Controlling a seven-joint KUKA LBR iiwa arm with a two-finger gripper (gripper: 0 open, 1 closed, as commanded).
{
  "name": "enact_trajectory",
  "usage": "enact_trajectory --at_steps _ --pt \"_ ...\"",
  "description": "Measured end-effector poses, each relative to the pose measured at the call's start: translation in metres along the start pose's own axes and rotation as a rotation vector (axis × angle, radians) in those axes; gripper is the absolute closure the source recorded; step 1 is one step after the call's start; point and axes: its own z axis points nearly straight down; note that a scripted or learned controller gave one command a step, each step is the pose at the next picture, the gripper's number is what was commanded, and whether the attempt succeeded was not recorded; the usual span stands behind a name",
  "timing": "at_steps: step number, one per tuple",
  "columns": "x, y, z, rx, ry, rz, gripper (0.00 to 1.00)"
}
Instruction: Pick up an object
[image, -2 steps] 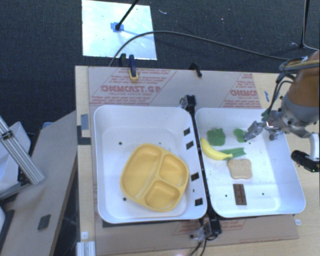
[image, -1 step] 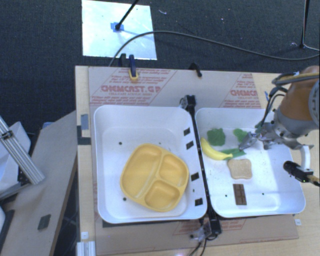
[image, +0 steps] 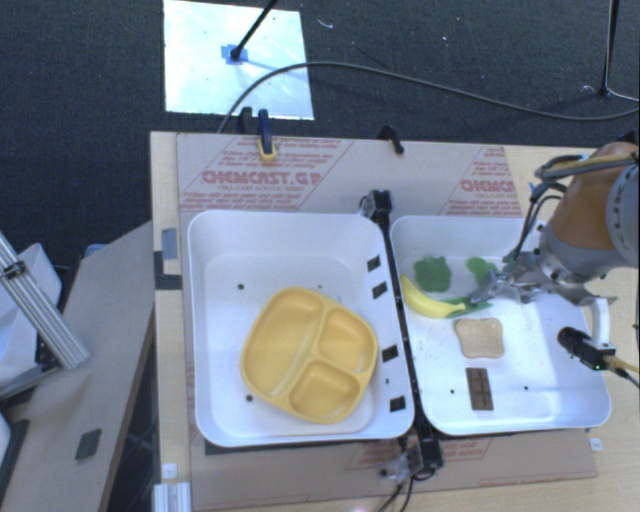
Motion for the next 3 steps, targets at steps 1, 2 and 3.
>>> enact_trajectory --at_steps 1,2,3 --pt "0.001 0.003 -0.014 -0.007 0.001 -0.001 1.0" --pt "-0.004 0.005 -0.078 -0.004 -0.001 -0.002 1.0" --pt "0.002 0.008 -0.124 -0.001 0.0 -0.004 1.0"
